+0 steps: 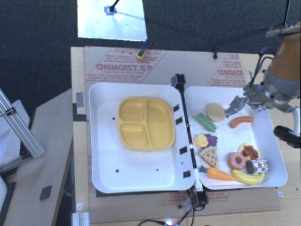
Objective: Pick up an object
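My gripper (235, 107) hangs over the upper part of the right bin (277, 173), on the grey arm with the orange band that reaches in from the right. It sits between a tan round bun (216, 112) to its left and an orange sausage (241, 121) just below it. Also in this bin are a green bean pod (205, 121), purple grapes with a yellow piece (205, 139), a wedge-shaped slice (209, 156), a carrot (220, 174), a pink donut (236, 161), a small pizza (248, 151), a banana (248, 177) and a small can (257, 165).
The left bin (103, 173) holds a yellow plate with three compartments (146, 124). A black-clipped divider (186, 126) runs between the bins. A black part of the arm (287, 136) overhangs the right bin's right rim.
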Controlling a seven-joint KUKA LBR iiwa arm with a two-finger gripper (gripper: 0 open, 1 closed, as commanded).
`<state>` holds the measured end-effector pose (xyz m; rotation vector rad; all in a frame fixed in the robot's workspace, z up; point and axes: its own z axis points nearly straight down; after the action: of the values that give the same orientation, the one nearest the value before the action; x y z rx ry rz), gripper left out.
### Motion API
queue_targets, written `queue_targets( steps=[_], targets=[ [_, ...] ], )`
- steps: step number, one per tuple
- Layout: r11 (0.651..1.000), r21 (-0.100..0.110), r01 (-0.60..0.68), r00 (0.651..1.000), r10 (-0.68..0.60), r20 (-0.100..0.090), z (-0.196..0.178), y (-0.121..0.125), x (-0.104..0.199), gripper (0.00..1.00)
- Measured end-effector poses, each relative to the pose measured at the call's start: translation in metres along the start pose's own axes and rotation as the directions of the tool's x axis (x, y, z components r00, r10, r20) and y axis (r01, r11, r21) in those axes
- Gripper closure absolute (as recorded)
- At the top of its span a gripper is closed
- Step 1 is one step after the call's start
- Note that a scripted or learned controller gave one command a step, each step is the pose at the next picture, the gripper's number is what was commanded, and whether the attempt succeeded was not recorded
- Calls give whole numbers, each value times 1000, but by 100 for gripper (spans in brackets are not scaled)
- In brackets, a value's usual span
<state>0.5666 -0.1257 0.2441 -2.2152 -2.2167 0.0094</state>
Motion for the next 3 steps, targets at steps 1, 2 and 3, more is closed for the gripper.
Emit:
queue_targets(
  steps=[1,2,3],
  targets=[
    [1000,-11,2,1000,-2,2,-6,2,0,0],
    [1000,-8,1,1000,-1,1,40,-3,6,0],
    [1000,-7,1,1000,-1,0,85,-10,9,0]
  ],
)
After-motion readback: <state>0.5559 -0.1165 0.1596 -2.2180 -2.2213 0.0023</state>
